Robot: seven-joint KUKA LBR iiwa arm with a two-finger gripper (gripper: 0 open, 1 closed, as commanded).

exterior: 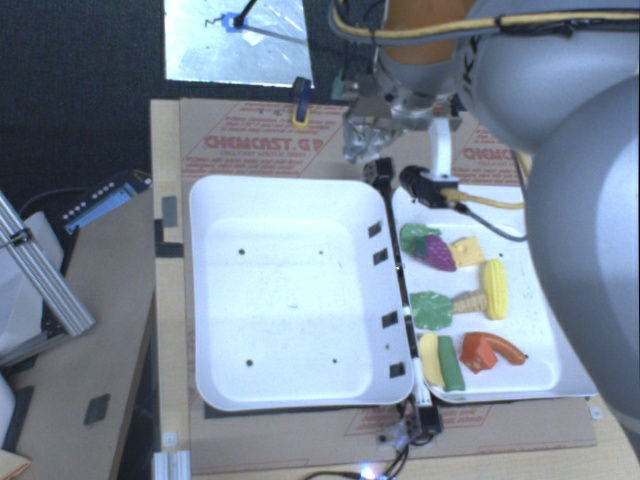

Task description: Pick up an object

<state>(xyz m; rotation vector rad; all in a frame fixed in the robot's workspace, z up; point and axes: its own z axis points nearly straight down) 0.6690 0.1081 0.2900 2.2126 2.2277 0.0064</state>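
The right bin (540,373) holds several toy foods. A purple grape bunch with a green leaf (430,246) lies near the divider, with a yellow wedge (466,252) beside it. A corn cob (494,288) lies to their right and a green leafy piece (432,310) sits below. At the front are a yellow piece (430,358), a green stick (451,364) and a red-orange pepper (485,351). My gripper (362,148) hangs over the back rim where the two bins meet, behind and above the grapes. Nothing is seen in it.
The left bin (290,288) lies beside the right one, with black clips (385,258) along the shared wall. The arm's grey body (570,168) covers the right bin's far right side. A black cable plug (425,183) and yellow cable hang over the right bin's back corner.
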